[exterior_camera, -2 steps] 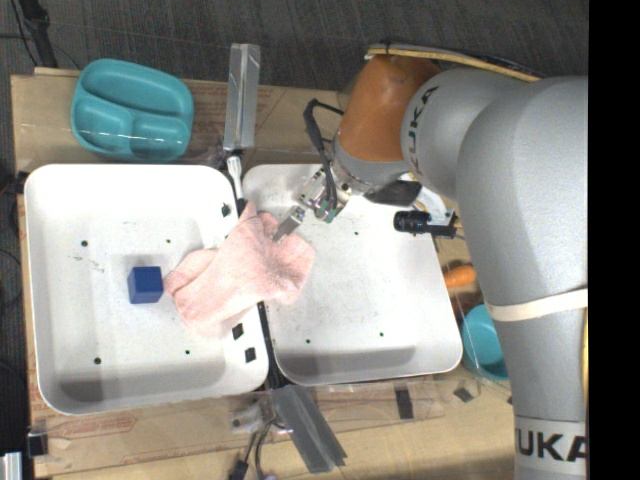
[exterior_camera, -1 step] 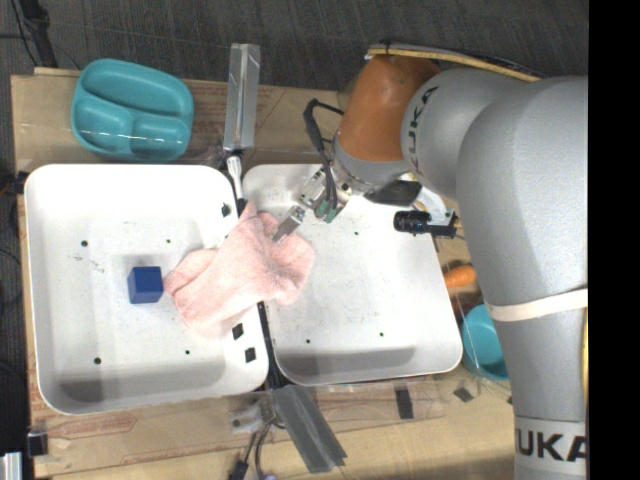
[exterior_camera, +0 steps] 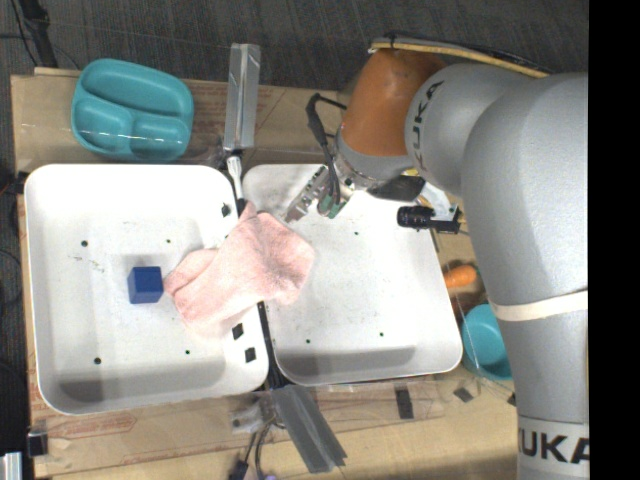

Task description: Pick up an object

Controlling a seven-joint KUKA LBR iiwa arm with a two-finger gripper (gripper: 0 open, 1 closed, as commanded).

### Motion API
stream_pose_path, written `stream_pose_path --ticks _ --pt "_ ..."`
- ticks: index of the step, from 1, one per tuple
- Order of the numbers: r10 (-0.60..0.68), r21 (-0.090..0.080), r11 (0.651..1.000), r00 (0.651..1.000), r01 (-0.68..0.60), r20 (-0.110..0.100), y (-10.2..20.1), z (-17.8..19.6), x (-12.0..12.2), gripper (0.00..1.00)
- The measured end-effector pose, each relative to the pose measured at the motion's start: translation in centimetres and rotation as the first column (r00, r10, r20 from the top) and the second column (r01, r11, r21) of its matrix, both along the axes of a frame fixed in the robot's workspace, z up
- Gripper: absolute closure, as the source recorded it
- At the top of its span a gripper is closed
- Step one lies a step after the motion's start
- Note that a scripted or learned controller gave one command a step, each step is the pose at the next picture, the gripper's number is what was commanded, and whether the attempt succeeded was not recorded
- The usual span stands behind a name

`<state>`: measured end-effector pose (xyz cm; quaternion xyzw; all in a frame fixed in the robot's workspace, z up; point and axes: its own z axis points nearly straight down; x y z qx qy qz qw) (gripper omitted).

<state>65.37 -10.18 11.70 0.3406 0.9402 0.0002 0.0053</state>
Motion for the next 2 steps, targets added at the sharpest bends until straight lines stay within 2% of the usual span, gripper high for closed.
stream_pose_path --ticks 1,2 --pt "0.000 0.000 1.000 1.000 0.000 0.000 0.01 0.00 0.00 0.00" --pt "0.000 0.000 1.000 1.000 0.000 0.000 0.01 0.00 0.00 0.00"
